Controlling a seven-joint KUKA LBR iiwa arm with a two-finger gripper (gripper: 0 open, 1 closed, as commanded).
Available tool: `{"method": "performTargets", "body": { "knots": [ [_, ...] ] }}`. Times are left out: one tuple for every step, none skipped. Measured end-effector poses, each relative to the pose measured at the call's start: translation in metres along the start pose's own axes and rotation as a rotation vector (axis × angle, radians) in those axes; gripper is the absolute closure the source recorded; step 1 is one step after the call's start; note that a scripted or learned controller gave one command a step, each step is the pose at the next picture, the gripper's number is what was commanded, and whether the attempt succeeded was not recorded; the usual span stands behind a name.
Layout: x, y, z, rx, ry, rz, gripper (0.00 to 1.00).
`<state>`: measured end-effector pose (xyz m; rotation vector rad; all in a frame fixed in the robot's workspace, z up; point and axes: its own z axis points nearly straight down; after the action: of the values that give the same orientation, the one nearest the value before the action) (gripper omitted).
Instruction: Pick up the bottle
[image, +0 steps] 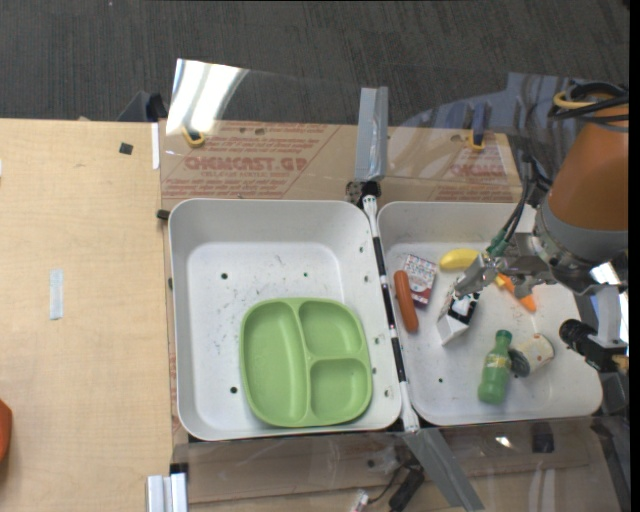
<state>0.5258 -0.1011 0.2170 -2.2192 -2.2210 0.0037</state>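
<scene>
Green and lying down, the bottle (494, 367) sat in the right bin (560, 405), just below the hand (478, 283) and not touching it. I could not tell the hand's state. Nothing was picked up yet; the grab was left.

The arm (590, 190) is cut off at the right edge and hides part of the right bin (430, 400); jaw state indiscernible.

Glossy green plastic bottle (494, 367)
</scene>
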Motion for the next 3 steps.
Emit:
{"method": "performTargets", "body": {
  "knots": [
    [-0.053, -0.003, 0.105, -0.027, -0.004, 0.013, 0.0],
    [-0.067, -0.019, 0.111, -0.039, -0.002, 0.007, 0.0],
    [-0.08, -0.035, 0.111, -0.04, -0.004, 0.004, 0.0]
  ]
}}
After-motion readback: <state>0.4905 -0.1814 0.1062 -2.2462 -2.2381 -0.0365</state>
